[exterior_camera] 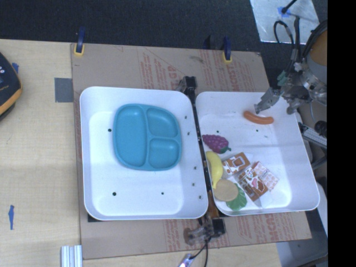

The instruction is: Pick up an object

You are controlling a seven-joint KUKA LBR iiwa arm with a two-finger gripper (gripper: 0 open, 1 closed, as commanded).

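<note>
My gripper (277,105) hovers over the far right corner of the right bin (289,149), open, nothing between its fingers. An orange sausage (258,117) lies just below and left of it on the bin floor, apart from the fingers. Nearer the bin's left wall are purple grapes (216,143), a yellow banana (214,166), a tan round bun (226,191) and a green piece (237,201). Two brown-and-white snack packets (250,174) lie beside them.
The left bin (94,182) holds a blue divided plate (147,136). Both bins rest on a cardboard sheet (139,65) clamped to the wooden bench. A black and yellow device (6,85) sits at the far left edge.
</note>
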